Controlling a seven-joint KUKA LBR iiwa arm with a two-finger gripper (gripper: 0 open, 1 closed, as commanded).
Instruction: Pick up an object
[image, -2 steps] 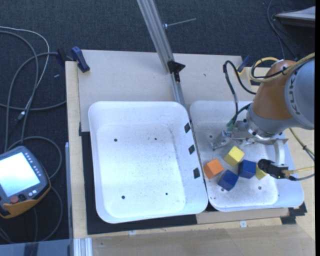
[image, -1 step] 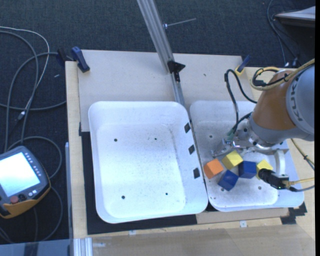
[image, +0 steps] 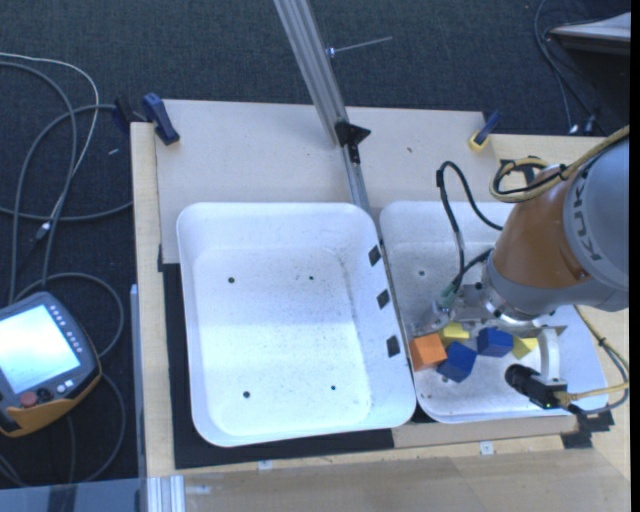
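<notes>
- The left bin (image: 280, 320) sits wide beside the right bin (image: 420, 250).
- The arm (image: 560, 240) bends down over the right bin's near edge; I cannot tell the gripper (image: 500, 325) state.
- An orange block (image: 429, 350), two blue blocks (image: 458, 362) and yellow pieces (image: 455, 331) crowd there: better to single out one, perhaps the orange.

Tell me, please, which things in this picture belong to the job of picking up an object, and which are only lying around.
For the job:
- orange block
- blue blocks
- yellow block
- right bin, which holds them
- arm, low over the blocks

Just lying about:
- left bin
- handheld screen unit on the floor
- loose cables
- blue clamp on the bench corner
</notes>
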